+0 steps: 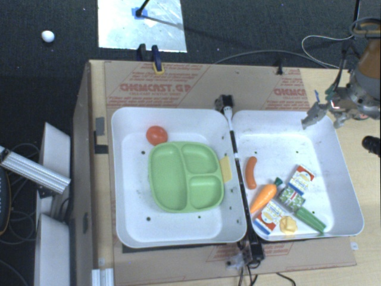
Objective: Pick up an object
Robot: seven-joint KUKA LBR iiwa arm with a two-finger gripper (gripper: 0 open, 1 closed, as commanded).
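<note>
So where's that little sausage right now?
The sausage lies in the right bin, near its left wall, just above the carrot.

The arm [364, 70] is seen at the right edge as a rounded grey body; an orange band is worn above the wrist; pale metallic fingers [312, 117] are carried below it; thin cables are looped beside the upper part.
</note>
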